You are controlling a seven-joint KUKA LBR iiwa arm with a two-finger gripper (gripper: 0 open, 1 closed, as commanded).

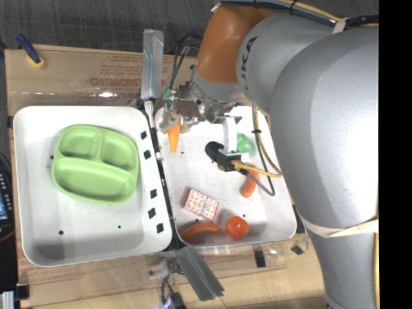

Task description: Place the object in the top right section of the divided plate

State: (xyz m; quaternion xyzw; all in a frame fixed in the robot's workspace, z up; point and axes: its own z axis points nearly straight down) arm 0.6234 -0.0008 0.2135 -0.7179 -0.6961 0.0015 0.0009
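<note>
arm (309,108) bent over right bin (270,192), tool (172,122) at carrot (173,138)

The arm (322,127) is a bulky, smooth grey shell of rounded segments. At about eleven o'clock of the grey bulk sits a glossy orange band (222,44), with dark raised lettering on the grey beside it — partly readable as "UKA". Black and yellow cables (290,8) run across the top at twelve o'clock. Below the band, silvery metal wrist hardware (203,105) — a black fitting with an orange-yellow cable (257,170) trails at five o'clock.
</note>
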